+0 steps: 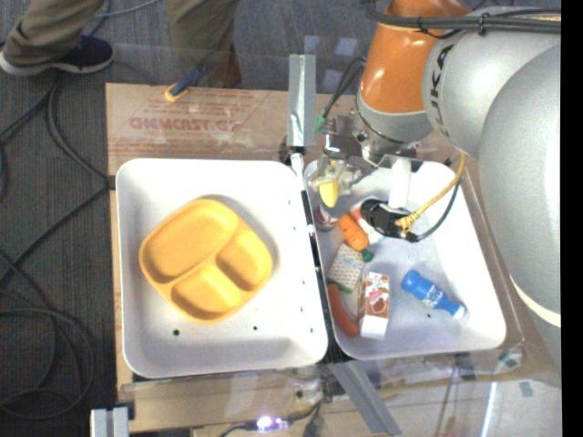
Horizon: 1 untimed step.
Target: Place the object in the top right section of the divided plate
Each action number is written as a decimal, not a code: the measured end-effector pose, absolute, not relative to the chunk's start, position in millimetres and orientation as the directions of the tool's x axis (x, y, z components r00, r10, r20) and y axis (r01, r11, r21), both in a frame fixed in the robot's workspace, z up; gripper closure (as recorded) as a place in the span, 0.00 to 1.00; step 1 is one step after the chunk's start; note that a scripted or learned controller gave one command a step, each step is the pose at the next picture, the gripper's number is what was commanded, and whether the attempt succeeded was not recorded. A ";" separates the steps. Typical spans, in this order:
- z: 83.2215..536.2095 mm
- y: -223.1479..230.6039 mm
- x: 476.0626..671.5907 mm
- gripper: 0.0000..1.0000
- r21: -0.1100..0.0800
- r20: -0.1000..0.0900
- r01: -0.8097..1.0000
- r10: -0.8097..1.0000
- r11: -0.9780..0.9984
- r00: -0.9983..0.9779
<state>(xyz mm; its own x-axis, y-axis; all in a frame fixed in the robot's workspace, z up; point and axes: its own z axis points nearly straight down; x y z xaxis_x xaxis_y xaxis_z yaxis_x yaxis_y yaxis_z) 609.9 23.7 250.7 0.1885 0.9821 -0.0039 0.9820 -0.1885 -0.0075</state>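
Camera view, looking down at a slant: the jaws are lowered over the far left corner of the right bin (474,244), under the wrist of the grey arm (510,107) with its orange band (410,44). Whether the jaws are open or closed cannot be told, nor whether anything is held between them. A small pale yellow object (326,191) is seen just beside them, close to the bin's left wall.

Just nearer than that, an orange carrot-shaped piece (354,231) is laid at a tilt. A speckled packet (345,266) follows nearer again, and a long red-orange piece (342,309) is stretched along the left wall toward the near edge. A red and white carton (374,304) is laid flat just right of that piece. A blue bottle (434,296) is laid on its side to the right of the carton, apart from it, with its pale cap pointed near and right.

The yellow divided plate (155,244) is set in the middle of the left bin (273,335), well apart from the jaws. Three sections are formed in it: one large at the far left, two smaller at the right and the near side. All three are seen bare.

Both bins are carried on a surface covered by a cardboard sheet (209,121) printed in red. A small blue and yellow item (185,84) is placed at its far edge. A person's legs (137,7) are seen beyond it.
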 end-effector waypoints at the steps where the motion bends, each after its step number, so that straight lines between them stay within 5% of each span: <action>1: 187.9 47.9 507.2 1.00 -0.009 -0.001 1.000 1.000 0.013 -0.013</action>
